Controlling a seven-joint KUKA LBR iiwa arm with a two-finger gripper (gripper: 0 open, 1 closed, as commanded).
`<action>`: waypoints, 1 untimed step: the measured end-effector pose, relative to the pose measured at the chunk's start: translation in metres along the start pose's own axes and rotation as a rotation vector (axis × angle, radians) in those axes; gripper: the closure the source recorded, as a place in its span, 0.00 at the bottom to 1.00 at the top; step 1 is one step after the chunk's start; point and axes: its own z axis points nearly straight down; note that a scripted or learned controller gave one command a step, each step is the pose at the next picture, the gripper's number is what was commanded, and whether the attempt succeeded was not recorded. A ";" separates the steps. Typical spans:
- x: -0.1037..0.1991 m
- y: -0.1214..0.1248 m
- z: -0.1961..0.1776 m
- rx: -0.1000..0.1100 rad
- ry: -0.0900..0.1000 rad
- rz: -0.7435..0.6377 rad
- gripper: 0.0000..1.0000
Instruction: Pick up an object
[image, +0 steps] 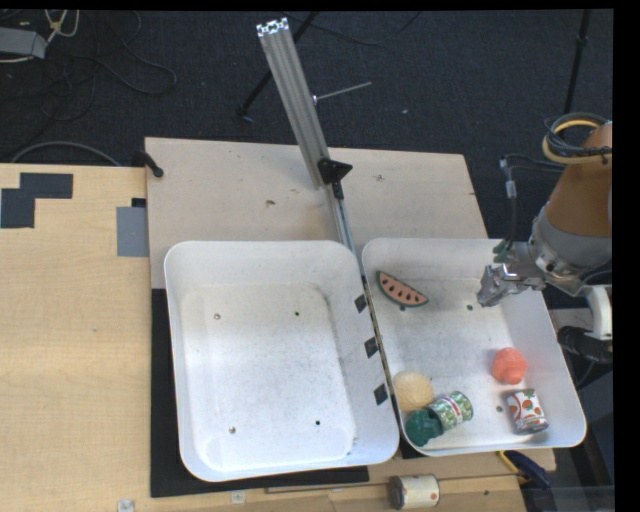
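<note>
Scanning from the left edge of the surface, the wide shallow white plastic bin (200, 300) on the left carries nothing to grasp, so the coming move turns wholly on the second shallow white bin (560, 430) on the right. Just inside its far left corner lies a flat red watermelon-slice toy with a green rind (402, 290), its long axis running slantwise from the far left toward the near right. Along the near edge, close to the divider between the bins, sits a round pale-yellow ball (412, 388), touching or almost touching a dark green lump (423, 427); beside that lies a small cylindrical can with a green and white label (453, 409), tipped on its side with its long axis slanting up toward the right. Further right rests a round orange-pink ball (509, 365), and near the near right corner a small white can with red print (526, 411).

The two-finger gripper (492, 290) on the grey arm with the orange band hangs over the far right part of this bin, with nothing visible between the fingers; whether they are apart or together cannot be made out. The orange-pink ball looks the nearest candidate: it lies toward the near edge from the fingers and slightly to the right, well apart from them. The watermelon slice lies off to their left, at about the same depth in the bin.
</note>
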 end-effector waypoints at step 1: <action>-0.001 0.000 -0.035 0.002 0.001 -0.005 1.00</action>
